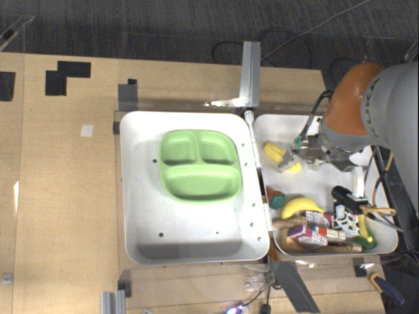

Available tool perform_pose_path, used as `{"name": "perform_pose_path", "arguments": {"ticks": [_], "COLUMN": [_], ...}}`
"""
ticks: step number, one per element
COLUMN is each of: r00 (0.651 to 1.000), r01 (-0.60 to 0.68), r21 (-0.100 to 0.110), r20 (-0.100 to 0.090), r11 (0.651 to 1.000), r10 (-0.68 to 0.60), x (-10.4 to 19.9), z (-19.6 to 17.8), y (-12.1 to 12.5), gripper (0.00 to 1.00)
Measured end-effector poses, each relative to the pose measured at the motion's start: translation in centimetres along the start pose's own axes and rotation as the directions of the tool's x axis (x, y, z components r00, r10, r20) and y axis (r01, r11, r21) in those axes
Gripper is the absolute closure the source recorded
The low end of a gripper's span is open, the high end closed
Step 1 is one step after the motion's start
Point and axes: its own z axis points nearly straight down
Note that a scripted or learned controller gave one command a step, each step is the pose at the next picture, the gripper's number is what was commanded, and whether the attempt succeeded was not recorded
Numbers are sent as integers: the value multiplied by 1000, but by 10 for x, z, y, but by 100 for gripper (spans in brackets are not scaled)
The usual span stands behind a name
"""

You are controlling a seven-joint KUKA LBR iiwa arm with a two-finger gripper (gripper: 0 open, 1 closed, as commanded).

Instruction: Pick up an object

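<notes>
Fingers: state cannot be told, low over yellow object | yellow object: upper part of right bin | banana, boxes, clutter along bin's near edge | left bin: green divided tray | worktop

Grey arm reaching in from the right, orange band above the wrist, gripper lowered leftward

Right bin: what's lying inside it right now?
The right bin holds a small yellow piece by the gripper, a banana, and a pile of small boxes and toys along its near wall. The arm covers the far right corner.
</notes>
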Motion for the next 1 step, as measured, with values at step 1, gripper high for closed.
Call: {"name": "perform_pose_path", "arguments": {"ticks": [1], "r00": [1000], "r01": [6], "r21": [-7], "r20": [0], "r11": [1000], "r10": [-6], "x": [2], "z": [-13], "y": [3], "gripper": [100]}}
